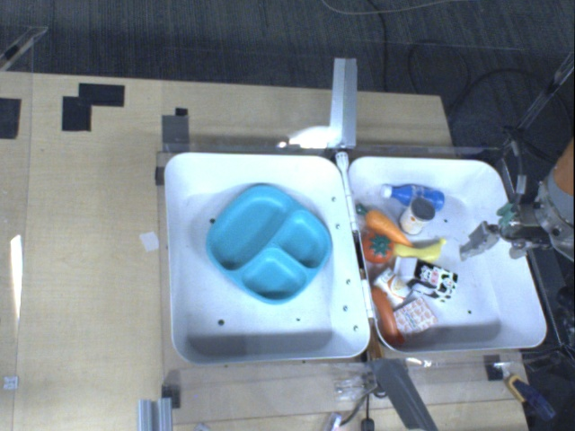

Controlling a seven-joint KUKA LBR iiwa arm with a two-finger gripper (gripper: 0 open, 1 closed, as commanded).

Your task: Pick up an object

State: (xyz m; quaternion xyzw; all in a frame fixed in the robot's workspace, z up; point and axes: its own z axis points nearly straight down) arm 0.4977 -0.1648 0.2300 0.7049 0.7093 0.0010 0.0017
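Left bin (pixel 180 268) on the worktop (pixel 81 268) held a blue divided tray (pixel 268 241), right bin (pixel 512 317) a clutter along its left side — blue bottle (pixel 413 193), carrot (pixel 388 225), banana (pixel 422 249) — with the pincer (pixel 497 236) spread open over bare bin floor, gripping nothing.

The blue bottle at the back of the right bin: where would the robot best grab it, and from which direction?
Probably across the middle of the blue bottle, coming straight down. It lies on its side, roughly left to right, so its long round body offers two opposite sides to pinch. The back side looks free; a small round jar crowds the front, so fingers have little room there.
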